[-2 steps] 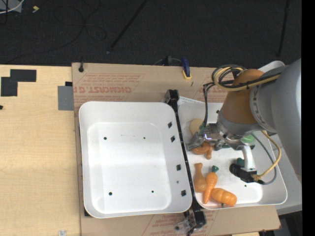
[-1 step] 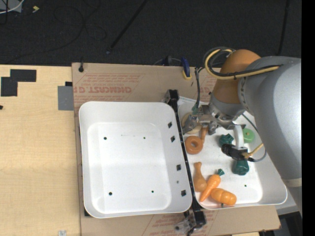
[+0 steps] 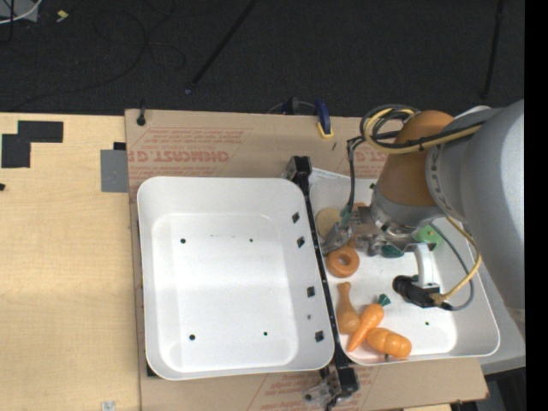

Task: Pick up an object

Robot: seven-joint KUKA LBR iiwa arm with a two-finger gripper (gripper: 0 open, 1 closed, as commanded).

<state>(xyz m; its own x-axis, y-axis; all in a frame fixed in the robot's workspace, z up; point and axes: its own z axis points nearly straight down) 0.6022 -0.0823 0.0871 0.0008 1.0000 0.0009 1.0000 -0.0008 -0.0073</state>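
now | claw [image 3: 355, 229] grip: cannot tell | orange ring [image 3: 343, 262] just below claw, right bin [image 3: 462, 336]

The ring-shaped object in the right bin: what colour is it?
Orange-brown; the ring shows in the camera view.

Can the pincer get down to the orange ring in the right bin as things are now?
Probably yes. The orange ring lies flat on the right bin floor with nothing on top of it, and the pincer hangs just beside it. The carrot lies apart, nearer the front.
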